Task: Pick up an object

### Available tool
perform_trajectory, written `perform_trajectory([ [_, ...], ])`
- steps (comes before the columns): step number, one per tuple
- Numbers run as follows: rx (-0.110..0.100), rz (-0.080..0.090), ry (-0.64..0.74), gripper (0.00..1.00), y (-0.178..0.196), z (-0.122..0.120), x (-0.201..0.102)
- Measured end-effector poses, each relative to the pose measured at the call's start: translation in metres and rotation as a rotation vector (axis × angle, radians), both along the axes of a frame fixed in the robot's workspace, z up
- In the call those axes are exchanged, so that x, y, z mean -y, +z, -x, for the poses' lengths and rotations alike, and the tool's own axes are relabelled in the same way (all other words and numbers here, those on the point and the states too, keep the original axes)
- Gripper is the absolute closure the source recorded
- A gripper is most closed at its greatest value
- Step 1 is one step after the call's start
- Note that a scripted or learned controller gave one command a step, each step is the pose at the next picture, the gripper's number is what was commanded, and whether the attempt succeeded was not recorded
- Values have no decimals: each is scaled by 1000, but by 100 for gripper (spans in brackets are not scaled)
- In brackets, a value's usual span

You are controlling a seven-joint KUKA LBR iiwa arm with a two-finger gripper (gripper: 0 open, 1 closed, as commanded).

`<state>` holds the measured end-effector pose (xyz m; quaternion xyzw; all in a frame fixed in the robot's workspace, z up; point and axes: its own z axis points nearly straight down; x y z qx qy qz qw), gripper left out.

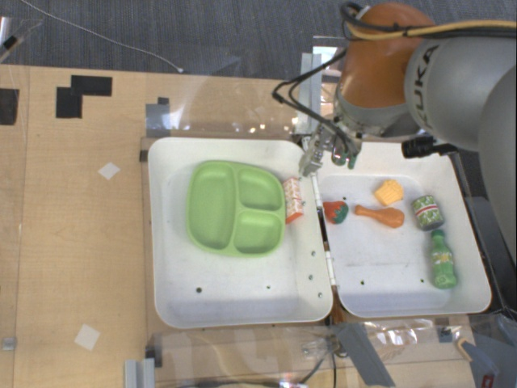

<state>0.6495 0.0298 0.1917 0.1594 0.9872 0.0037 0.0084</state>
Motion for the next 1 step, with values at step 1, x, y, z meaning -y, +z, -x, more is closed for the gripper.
perform_trajectory([
  [1,-9,7,362,100,-5,57,-26],
])
